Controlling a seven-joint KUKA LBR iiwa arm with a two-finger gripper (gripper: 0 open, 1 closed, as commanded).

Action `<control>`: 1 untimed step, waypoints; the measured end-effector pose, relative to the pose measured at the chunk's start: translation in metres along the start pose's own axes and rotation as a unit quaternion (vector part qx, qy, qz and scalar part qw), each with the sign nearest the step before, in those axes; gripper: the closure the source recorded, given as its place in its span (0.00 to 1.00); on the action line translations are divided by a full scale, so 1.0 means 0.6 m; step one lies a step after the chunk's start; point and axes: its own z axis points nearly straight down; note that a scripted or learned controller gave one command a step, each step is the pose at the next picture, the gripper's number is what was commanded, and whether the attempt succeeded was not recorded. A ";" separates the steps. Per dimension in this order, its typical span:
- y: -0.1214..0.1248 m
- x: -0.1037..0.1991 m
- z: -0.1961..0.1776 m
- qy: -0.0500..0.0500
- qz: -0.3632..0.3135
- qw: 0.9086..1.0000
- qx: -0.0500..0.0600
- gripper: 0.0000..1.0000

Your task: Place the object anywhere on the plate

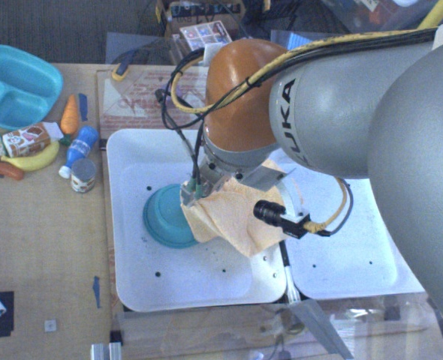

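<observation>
A round blue plate lies in the left white bin. A pale yellow cloth is bunched beside it, and its left edge overlaps the plate's right rim. My gripper points down at the cloth's upper left corner, just over the plate's right edge. It is shut on that corner, and the folds of the cloth run up toward it. The wrist hides the far part of the cloth.
The right white bin lies under the arm. On the bench to the left sit a small can, a bottle, a banana, a carrot and a blue divided tray. A black cable plug hangs off the wrist above the cloth.
</observation>
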 end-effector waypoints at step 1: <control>0.000 -0.001 0.000 0.000 0.000 1.000 0.000 0.00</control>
